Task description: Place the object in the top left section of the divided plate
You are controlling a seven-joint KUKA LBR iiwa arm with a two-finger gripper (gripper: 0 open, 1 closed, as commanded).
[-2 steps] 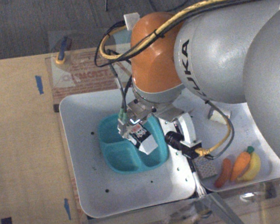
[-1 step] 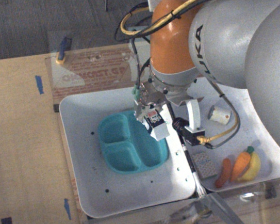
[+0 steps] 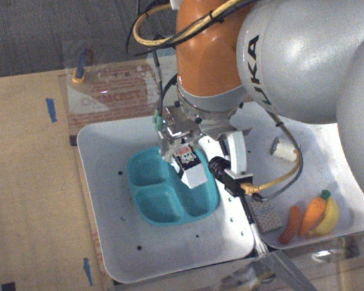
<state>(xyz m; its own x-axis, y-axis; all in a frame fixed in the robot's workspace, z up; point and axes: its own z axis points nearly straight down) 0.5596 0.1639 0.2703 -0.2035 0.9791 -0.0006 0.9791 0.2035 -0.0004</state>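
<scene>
Black letters "UKA", part of the maker's name, run along the grey arm (image 3: pixel 304 55)

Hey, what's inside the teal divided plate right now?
The teal divided plate lies in the left bin. Its left and lower sections look bare. The gripper hangs over its upper right part, so whatever lies beneath there is covered.
</scene>
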